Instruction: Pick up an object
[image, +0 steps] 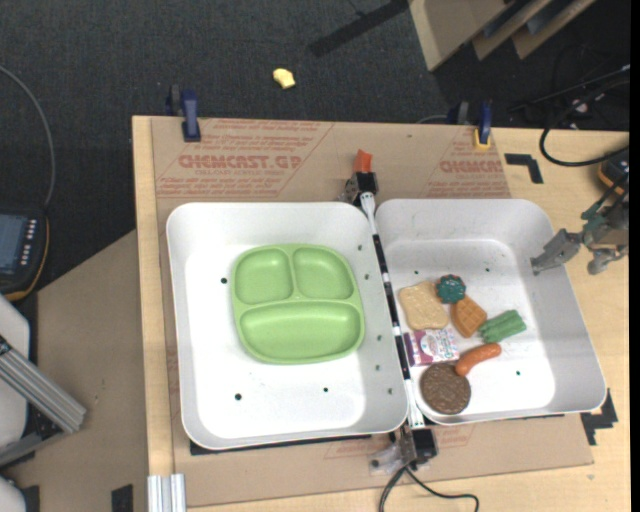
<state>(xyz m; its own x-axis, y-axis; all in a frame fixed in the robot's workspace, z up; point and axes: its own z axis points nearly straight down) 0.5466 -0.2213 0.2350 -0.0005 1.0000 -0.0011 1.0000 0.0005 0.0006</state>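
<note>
Food pieces (450, 335) lie in the right bin (560, 385), apart from the end effector (572, 252) at its right rim, grip state unclear.

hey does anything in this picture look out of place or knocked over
One thing stands out: a small yellow scrap lies on the dark floor beyond the bench, away from both bins. The green plate sits flat in the left bin, and the toy foods cluster in the right bin.
</note>
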